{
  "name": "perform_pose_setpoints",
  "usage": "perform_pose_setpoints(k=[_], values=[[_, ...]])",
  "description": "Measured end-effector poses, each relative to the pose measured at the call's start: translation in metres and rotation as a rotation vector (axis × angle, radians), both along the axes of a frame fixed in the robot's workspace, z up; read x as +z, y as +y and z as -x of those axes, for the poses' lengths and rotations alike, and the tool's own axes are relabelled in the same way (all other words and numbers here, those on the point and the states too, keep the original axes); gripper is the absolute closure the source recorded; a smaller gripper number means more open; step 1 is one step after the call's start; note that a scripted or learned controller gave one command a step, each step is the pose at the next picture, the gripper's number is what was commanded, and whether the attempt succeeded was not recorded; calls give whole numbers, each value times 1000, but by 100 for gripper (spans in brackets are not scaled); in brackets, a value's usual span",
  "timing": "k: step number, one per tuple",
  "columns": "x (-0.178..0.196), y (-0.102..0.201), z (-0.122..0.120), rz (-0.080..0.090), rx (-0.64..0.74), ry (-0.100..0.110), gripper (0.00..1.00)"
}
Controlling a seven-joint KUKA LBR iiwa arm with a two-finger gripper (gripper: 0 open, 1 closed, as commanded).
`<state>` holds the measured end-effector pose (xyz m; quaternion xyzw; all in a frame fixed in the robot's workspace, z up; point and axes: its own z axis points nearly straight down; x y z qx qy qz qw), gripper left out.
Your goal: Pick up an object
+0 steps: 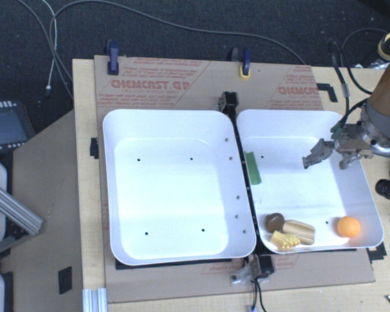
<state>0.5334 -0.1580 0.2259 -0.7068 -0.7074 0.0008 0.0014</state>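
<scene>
In the right bin (292,125) a green flat block (252,168) lies against the left wall. A brown round piece (275,221), a tan bread-like roll (299,229) and a yellow corn piece (285,241) cluster at the front edge. An orange ball (349,227) rests in the front right corner. My gripper (330,156) hangs over the bin's right half with its two fingers spread open and nothing between them, well behind the ball and the cluster.
The left bin (117,174) sits beside the right one, sharing a middle wall. Blue clamps (112,56) hold the cardboard base at the back. Cables run across the dark floor behind the bench.
</scene>
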Motion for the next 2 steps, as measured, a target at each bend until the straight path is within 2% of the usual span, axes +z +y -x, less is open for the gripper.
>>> perform_pose_setpoints(k=[1, 2], values=[[-47, -8, 3, 0, -1, 1, 0], [-109, -11, 3, 0, -1, 2, 0]])
